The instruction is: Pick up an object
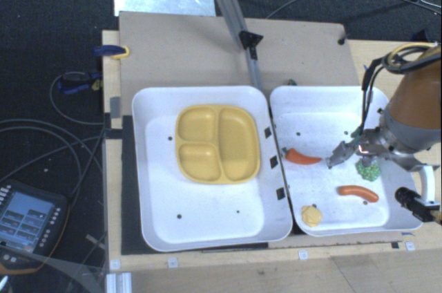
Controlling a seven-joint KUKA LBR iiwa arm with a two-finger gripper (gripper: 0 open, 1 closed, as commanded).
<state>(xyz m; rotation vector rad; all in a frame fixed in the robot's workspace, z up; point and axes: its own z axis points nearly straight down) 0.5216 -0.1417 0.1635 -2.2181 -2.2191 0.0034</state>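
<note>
Occlusions and cut-offs, right bin side.

The arm (414,105) runs off the right edge, so its upper links are cut off. The wrist covers part of the green object (370,171); its shape is too small and blurred to identify. The gripper (340,156) is a blurred grey tip, finger state unreadable. The handheld pendant (24,219) at lower left is clipped by the left edge, screen text illegible.

A grey arm with an orange band reaches in from the right edge of the frame, its wrist bent downward at centre right. The gripper (343,155) points left and down, its fingers too indistinct to read.
</note>
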